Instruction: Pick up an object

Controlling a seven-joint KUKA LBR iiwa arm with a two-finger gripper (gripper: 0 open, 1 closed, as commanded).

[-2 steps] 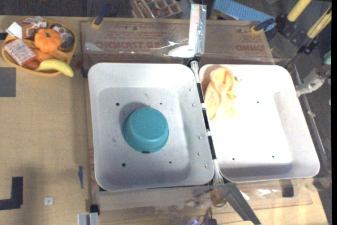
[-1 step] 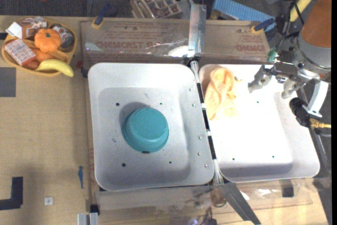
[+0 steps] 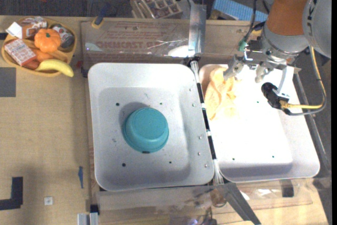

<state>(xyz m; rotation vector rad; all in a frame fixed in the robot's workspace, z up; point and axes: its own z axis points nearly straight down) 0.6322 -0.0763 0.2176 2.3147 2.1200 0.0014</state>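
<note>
A teal bowl [image 3: 146, 129] lies upside down in the middle of the left bin [image 3: 105, 87]. A crumpled pale orange cloth [image 3: 218, 95] lies against the left wall of the right bin [image 3: 284, 160], near its far corner. My gripper [image 3: 245, 71] hangs over the far end of the right bin, just right of the cloth's top edge. Its two fingers [image 3: 231, 69] stand apart with nothing between them. The left finger is close to the cloth, and I cannot tell whether it touches.
A black cable end with a yellow lead [image 3: 279, 100] dangles over the right bin's right side. A basket of toy food [image 3: 37, 47] sits on the bench at far left. Clear plastic sheeting [image 3: 142, 42] lies behind the bins.
</note>
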